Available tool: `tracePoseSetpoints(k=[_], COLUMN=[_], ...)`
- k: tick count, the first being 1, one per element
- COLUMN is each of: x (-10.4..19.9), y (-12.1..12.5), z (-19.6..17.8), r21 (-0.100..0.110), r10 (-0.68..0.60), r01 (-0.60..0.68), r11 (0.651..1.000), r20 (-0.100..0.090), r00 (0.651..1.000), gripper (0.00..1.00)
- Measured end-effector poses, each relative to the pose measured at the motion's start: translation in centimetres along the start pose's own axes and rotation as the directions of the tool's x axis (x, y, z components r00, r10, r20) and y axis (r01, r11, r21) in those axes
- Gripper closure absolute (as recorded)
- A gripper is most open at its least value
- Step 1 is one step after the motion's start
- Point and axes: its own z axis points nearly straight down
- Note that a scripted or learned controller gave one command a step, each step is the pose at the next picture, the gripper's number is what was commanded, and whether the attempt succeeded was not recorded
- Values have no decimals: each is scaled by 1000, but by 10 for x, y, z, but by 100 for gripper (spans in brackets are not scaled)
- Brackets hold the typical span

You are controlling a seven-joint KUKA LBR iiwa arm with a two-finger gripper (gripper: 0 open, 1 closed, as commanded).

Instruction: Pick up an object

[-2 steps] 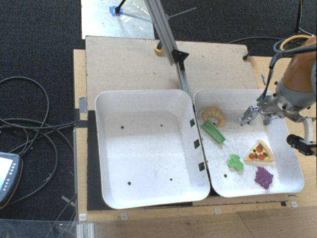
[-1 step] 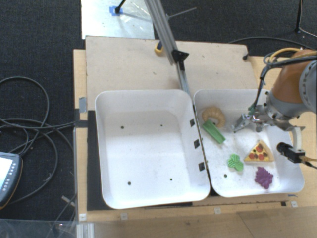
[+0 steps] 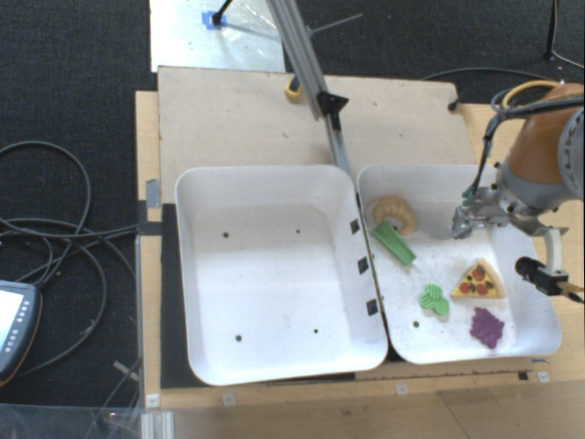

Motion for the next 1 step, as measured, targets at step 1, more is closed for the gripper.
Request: tracePoseSetpoints(k=[1], x=[0], y=[-8], z=[-55], r21=[-2], r10=[4], r01=[-4], r11=[1000], r20=[1], r00=[1000], gripper=[100])
